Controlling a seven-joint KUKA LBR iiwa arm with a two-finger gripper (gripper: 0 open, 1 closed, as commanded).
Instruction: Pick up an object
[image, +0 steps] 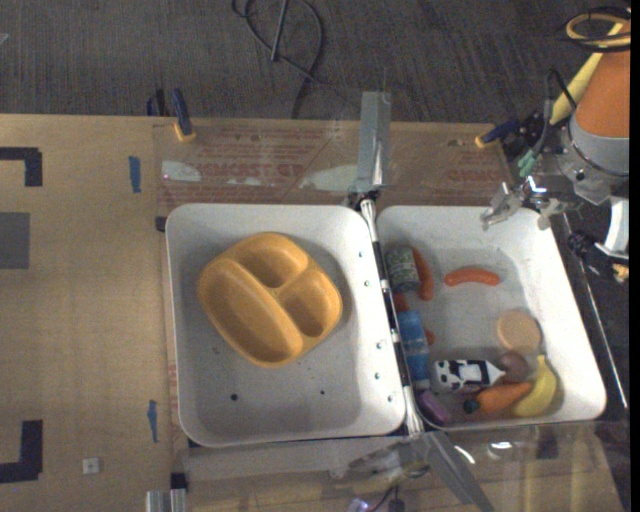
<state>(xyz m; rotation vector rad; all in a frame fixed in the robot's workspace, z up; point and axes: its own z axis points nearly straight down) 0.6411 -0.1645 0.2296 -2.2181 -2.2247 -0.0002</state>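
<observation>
My gripper (521, 205) hangs over the back rim of the right bin (570, 300), with its fingers apart and nothing between them. Below it in that bin lie a red-orange sausage (470, 276), a tan round disc (519, 330), a banana (540, 390), a carrot (503, 398) and a black-and-white cow-patterned toy (468, 374). Along the bin's left wall sit a green can (402, 268), a small orange piece (426, 276), a blue bottle (411, 336) and a purple item (435, 406).
The left bin (200, 400) holds a yellow divided plate (270, 297). A metal divider (374, 150) runs between the bins toward the back. Clamps and cables sit at the bench's rear right (505, 132).
</observation>
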